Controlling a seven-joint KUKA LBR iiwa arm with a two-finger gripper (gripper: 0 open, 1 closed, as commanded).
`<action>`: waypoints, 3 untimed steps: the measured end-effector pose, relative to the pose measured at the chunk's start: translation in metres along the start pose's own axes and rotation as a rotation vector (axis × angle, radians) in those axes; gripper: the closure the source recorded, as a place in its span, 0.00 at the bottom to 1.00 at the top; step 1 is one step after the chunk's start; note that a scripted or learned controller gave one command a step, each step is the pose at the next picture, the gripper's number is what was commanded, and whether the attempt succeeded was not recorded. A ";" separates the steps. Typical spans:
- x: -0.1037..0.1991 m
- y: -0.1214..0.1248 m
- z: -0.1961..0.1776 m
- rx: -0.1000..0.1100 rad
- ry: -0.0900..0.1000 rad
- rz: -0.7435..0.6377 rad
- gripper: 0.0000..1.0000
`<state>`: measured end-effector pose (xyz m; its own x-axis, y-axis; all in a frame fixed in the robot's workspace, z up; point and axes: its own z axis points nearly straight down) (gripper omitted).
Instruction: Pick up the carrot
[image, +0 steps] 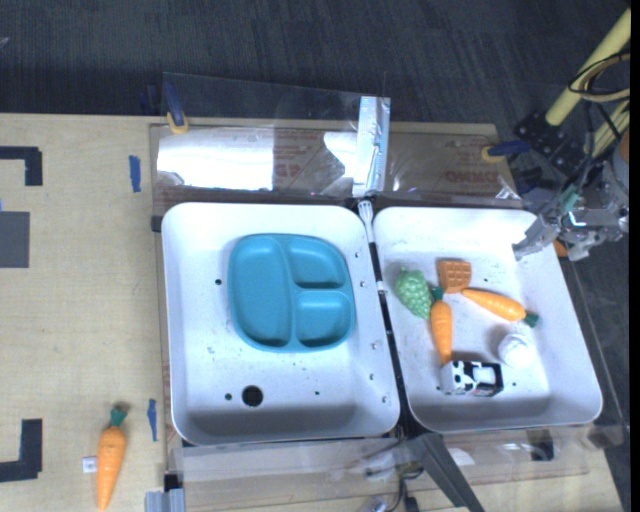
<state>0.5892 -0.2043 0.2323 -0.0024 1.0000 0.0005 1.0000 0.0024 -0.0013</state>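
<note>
The pincer (540, 238) hangs over the far right corner of the right bin (575, 400), just above the rim. I cannot tell how it is set, because it is small and blurry here. Nothing is in it.

Two carrots lie in the right bin. One carrot (441, 329) sits near the middle of the bin, pointing toward the near edge, with its top touching a bumpy green veggie (411, 290). The other carrot (495, 303) lies slanted closer to the right side, with its green end toward the right wall. An orange waffle (454, 273) sits just behind them. A small black and white cow toy (471, 377) and a white bottle (514, 349) rest near the near edge.

A third carrot (109, 453) lies out on the worktop (70, 300), at the near left corner, well away from the arm.

The left bin (190, 400) holds a blue tray (290, 290).

I think the slanted carrot is the easy one to take, since it is nearest the pincer and has room around it.
</note>
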 end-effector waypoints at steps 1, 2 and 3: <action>0.016 -0.018 0.127 0.007 0.002 0.076 0.00; 0.041 -0.050 0.146 -0.006 -0.002 -0.138 0.00; 0.040 -0.049 0.134 -0.011 -0.004 -0.137 1.00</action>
<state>0.5403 -0.1649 0.0980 -0.1387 0.9903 -0.0038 0.9903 0.1387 0.0094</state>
